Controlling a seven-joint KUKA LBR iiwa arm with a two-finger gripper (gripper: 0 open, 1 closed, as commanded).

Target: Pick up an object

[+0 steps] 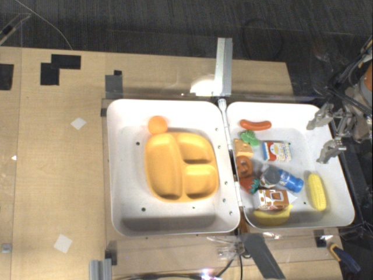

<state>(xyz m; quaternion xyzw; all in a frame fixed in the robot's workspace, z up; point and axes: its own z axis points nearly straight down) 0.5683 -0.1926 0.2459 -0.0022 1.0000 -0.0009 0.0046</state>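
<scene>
My gripper (324, 136) hangs over the right edge of the right bin (300, 111), its two metal fingers (319, 119) spread apart, open, with nothing between them. Several toy foods lie in that bin: a red hot dog (255, 124) at the back, a green piece (249, 137), a small white-and-blue carton (275, 151), a blue bottle (287, 180), a corn cob (316, 191) just below the gripper, a brown-and-white carton (273, 198) and a banana (271, 216) at the front. A brown donut (245, 167) and a red piece (249, 184) sit along the bin's left wall.
The left bin (125, 156) holds a yellow divided tray (178, 165) and an orange ball (157, 124) behind it. A metal post (224, 69) stands at the back between the bins. Cables and arm hardware (355, 98) crowd the right edge.
</scene>
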